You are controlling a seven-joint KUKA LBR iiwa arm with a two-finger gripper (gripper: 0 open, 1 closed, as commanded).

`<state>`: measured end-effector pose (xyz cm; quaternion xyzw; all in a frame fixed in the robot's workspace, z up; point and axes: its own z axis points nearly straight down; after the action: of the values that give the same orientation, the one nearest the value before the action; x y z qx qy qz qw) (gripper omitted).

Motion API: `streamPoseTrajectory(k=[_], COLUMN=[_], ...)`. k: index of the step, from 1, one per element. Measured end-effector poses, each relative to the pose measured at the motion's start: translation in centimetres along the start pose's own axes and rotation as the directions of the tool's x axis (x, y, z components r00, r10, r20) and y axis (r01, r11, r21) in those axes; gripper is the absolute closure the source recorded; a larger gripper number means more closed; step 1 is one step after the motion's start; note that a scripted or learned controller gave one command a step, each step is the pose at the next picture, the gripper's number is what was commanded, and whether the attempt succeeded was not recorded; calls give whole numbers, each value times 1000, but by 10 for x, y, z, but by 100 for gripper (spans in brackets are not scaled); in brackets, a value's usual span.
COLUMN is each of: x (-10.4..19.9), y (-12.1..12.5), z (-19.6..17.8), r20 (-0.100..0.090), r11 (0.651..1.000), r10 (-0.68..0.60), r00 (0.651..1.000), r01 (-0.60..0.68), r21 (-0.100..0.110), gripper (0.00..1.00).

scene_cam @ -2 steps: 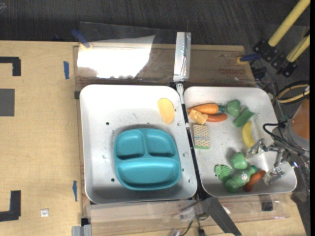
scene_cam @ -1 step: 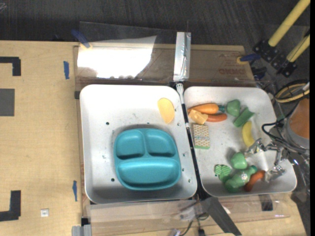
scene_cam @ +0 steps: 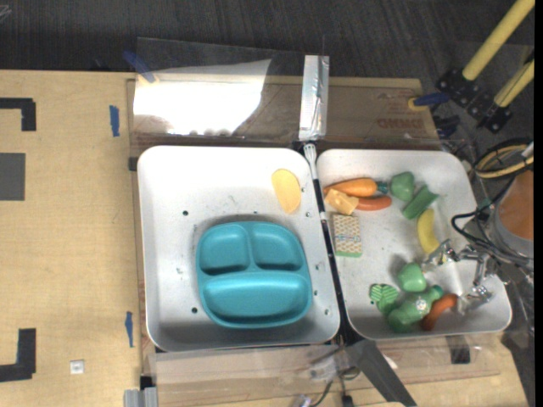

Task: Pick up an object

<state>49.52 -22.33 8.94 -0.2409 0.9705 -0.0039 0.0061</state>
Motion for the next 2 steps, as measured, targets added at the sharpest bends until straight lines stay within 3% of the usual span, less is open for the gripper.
streamPoseTrajectory(k=[2], x=[-4], y=[-2], z=[0], r20=[1], r11=[991], r10=[-134], r00=[991], r01=[134], r21=[2], gripper=[0])
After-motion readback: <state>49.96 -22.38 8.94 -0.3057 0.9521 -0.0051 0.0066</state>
